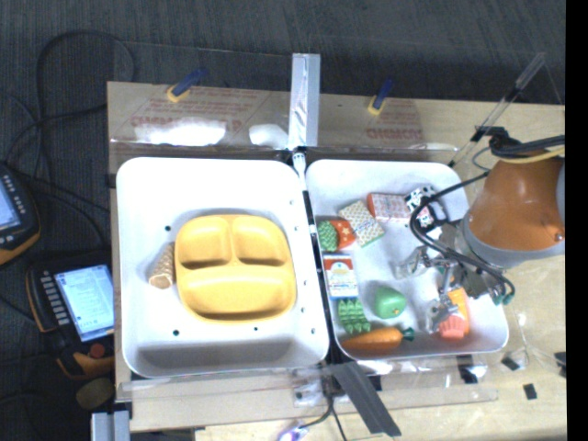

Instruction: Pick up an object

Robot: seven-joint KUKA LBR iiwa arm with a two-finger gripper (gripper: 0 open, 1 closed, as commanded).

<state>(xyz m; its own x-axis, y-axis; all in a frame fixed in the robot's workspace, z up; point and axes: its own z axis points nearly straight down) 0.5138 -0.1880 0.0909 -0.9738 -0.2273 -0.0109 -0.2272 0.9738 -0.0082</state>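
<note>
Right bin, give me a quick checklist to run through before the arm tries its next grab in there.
1. Gripper over the right bin: ok.
2. Object between fingers: cannot tell, cables hide them.
3. Target nearby: ok, orange block sits just below the gripper.
4. Room around target: not ok, block sits close to the bin's front wall.
5. Neighbours: green ball and carrot lie apart to the left: ok.
6. Yellow tray sits in the left bin, out of the way: ok.

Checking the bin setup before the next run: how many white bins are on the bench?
2. The left bin holds a yellow divided tray; the right bin holds the small toy items, with the gripper down inside it.
</note>
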